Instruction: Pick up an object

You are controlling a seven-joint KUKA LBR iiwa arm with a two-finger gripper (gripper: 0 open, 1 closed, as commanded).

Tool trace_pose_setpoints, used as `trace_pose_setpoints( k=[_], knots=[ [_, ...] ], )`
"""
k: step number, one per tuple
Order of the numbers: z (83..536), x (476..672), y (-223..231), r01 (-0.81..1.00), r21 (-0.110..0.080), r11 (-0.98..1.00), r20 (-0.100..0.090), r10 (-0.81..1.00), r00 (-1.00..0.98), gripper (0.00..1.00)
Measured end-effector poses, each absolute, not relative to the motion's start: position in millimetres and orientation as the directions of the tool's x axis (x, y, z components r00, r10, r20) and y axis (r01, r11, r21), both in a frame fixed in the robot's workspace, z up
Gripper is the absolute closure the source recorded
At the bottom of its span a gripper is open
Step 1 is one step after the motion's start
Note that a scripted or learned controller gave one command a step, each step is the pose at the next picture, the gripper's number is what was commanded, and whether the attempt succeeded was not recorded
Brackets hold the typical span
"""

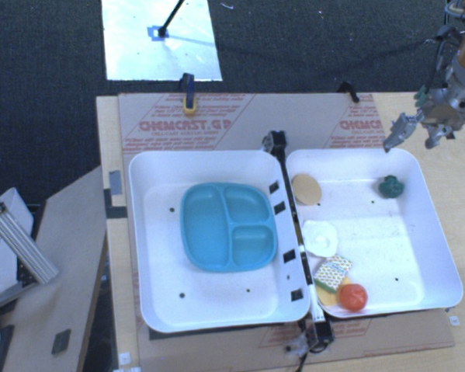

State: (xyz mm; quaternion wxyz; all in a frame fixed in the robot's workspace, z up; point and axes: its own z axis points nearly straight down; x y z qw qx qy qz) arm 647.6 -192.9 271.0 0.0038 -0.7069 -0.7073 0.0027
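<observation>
My gripper (pixel 415 135) hangs at the right edge of the view, above the far right corner of the right bin (pixel 421 234). Its two fingers stand spread apart with nothing between them. Below and left of it, a dark green object (pixel 390 186) lies near the bin's far wall. A tan round piece (pixel 306 189) rests at the bin's far left. A white fried-egg toy (pixel 321 238), a checkered sandwich-like piece (pixel 332 275) and a red tomato (pixel 352 296) lie along the near left side.
The left bin (pixel 153 224) holds a blue divided plate (pixel 228 225). A black clamp strip (pixel 290 217) runs between the two bins. A yellow clip (pixel 189 104) sits on the cardboard behind the left bin.
</observation>
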Motion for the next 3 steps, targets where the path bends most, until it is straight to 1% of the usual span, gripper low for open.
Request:
trace_pose_setpoints(
  k=[1,2,3],
  knots=[
    [278.6,649.6,-192.2,1.000,0.002,0.003,-0.001,1.000,-0.003,0.00],
    [237.0,649.6,-194.8,1.000,-0.001,0.002,-0.001,1.000,-0.002,0.00],
    [191.4,645.0,-201.6,1.000,0.000,0.001,-0.001,1.000,-0.001,0.00]
  ],
)
